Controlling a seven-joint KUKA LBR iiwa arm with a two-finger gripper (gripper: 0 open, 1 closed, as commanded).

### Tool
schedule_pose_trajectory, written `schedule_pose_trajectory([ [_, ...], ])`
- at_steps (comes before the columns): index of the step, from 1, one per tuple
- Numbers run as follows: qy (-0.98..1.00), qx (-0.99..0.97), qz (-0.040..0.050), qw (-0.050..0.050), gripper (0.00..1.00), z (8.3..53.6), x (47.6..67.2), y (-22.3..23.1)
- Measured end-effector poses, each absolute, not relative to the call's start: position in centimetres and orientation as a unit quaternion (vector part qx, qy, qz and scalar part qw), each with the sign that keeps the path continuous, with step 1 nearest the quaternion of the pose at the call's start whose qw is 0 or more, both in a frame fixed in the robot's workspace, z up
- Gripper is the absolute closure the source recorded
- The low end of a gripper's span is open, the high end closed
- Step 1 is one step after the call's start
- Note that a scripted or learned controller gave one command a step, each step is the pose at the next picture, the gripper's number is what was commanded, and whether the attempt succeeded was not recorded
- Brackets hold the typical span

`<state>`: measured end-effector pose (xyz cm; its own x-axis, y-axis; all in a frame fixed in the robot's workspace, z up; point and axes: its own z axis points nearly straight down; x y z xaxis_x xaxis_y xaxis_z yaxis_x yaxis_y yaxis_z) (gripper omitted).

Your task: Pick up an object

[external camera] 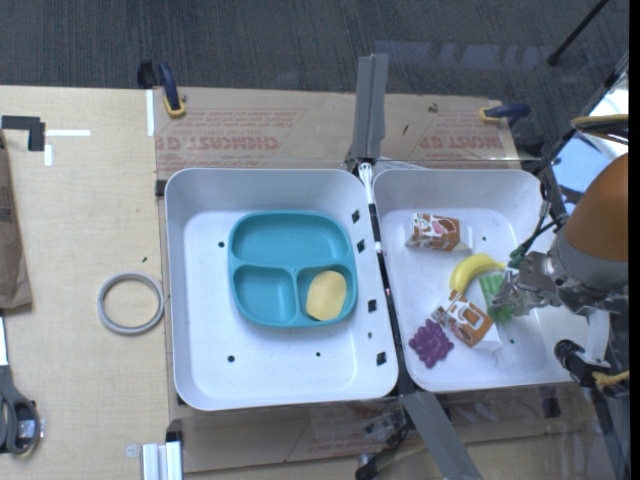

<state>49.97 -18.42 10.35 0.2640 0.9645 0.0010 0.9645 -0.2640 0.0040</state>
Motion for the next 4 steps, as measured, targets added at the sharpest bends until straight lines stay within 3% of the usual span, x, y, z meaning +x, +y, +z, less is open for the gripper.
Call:
schedule_pose_trajectory([
  [1,0.471,0.882,-0.0016,0.000,1.00,21.2,50.7,-14.7],
  [2,0.471,0.882,-0.0018,0.000,0.00,21.2,50.6,-14.7],
  [3,0.437,0.900,0.0014,0.001,0.00,11.9,47.9,-13.3],
  [4,0.252,0.968,-0.0026,-0.001,0.00,9.0,48.2,-19.4],
])
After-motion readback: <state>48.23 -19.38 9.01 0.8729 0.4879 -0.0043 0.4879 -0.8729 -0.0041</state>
